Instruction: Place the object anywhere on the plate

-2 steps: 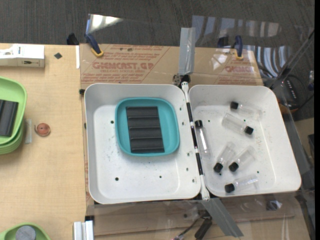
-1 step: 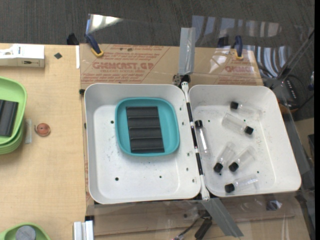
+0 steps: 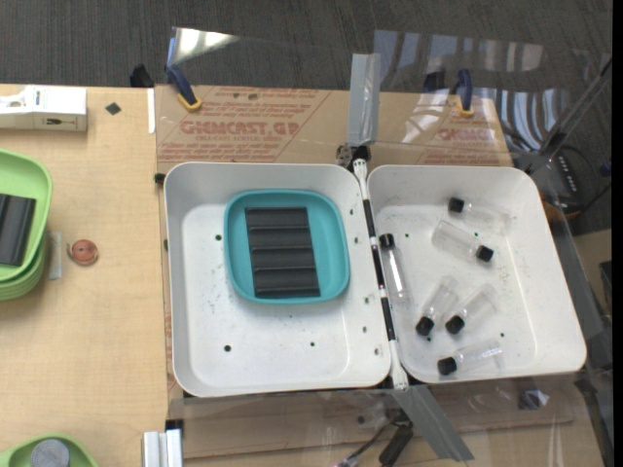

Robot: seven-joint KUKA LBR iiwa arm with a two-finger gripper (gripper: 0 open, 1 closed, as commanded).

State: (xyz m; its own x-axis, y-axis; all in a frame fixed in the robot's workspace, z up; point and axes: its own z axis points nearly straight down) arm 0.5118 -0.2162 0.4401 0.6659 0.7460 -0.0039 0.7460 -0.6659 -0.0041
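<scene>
Lying nearest the front of the right bin (image 3: 547, 305) was a clear vial (image 3: 473, 357) with a black cap, on its side close to the rim. Just beyond it, two more capped vials (image 3: 440, 307) lay side by side, tilted, with their caps pointing forward. Another vial (image 3: 392, 269) rested along the wall shared by the two bins. Farther back, a vial (image 3: 459, 240) lay at a slant, and a small black-capped piece (image 3: 456, 205) sat near the far wall. All of them were well apart from the teal plate (image 3: 237, 251), which sat in the left bin (image 3: 185, 280) toward its far side and carried a dark ribbed insert (image 3: 283, 251). Behind both bins lay a sheet of printed cardboard (image 3: 248, 125).
</scene>
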